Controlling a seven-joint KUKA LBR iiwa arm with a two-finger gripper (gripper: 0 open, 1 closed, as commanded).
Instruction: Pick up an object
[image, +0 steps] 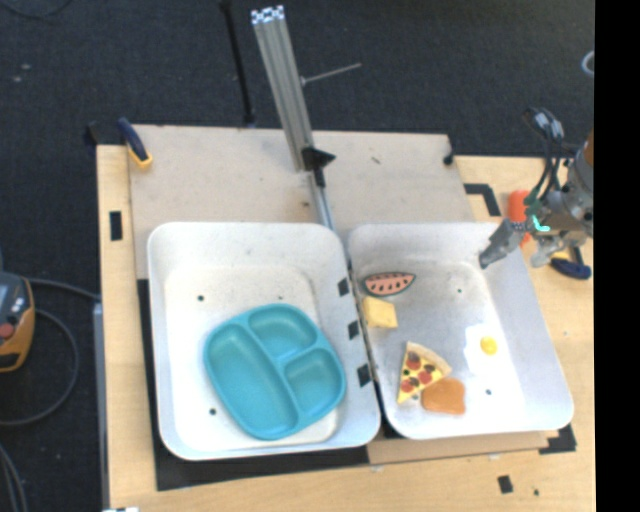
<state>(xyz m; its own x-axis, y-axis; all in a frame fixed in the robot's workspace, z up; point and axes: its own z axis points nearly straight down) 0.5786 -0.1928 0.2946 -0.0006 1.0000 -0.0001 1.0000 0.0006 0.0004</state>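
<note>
The things that could be picked up lie in the right bin (520, 300): a watermelon slice (388, 284) near its far left corner, a yellow cheese cube (380, 315) just beside and nearer than it, a pizza slice (420, 372) toward the near edge with an orange piece (444, 397) touching its near right side, and a small yellow thing (488, 346) apart to the right. They are scattered loosely, most with bare floor around them, which probably suits a grasp from above; the pizza slice and the orange piece crowd each other, so either would likely be harder to take cleanly.

The gripper (497, 250) hangs over the far right corner of that bin, clear of every item and holding nothing; whether it stands open or closed cannot be told. From there the small yellow thing seems the closest target.

The left bin (170, 250) holds only a blue divided plate (275, 370), lying flat toward its near side, perhaps as a place to receive items
</note>
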